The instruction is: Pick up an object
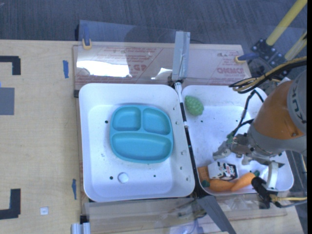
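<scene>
In the right bin (214, 118), three objects lie apart from the arm's body. A green knobbly ball (194, 106) rests near the bin's far left corner. A small white packet with black print (222, 170) lies near the front edge, and an orange carrot (233, 183) lies just in front of it, against the rim. My gripper (225, 150) hangs low over the bin, directly above and slightly behind the white packet. Nothing can be seen held in it. The grey arm with its orange band (275, 116) covers the right side of this bin.
The left bin (92, 145) holds a blue three-part plate (141, 133) and a small white disc (123, 178) near its front. A metal divider (181, 57) and clear panels stand behind the bins. Black cables (253, 84) hang by the arm.
</scene>
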